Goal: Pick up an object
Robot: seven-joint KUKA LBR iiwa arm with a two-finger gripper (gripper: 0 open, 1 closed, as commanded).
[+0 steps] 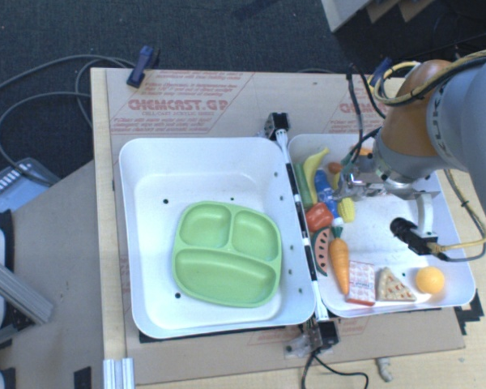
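The gripper [350, 186] is low over the upper left part of the right bin [462, 294], among the toys there; how wide the claw stands cannot be told from this angle, and nothing is seen held in it. All the things to pick lie in this bin. A banana [313, 168] rests along the left wall, with a blue piece [324, 190] and a red piece [318, 215] just below it, near the gripper. Further down lie a melon slice [323, 245] and a carrot [338, 263]. A red-and-white packet [360, 283], whose print is too small to read, lies beside a pizza slice [394, 286] and an orange [429, 280] along the near wall. The left bin [146, 185] holds a green divided plate [227, 254]. Both bins sit on a board [227, 108] printed in red with "CHEMCAST", and a blue clip [141, 66] sits at its far edge.
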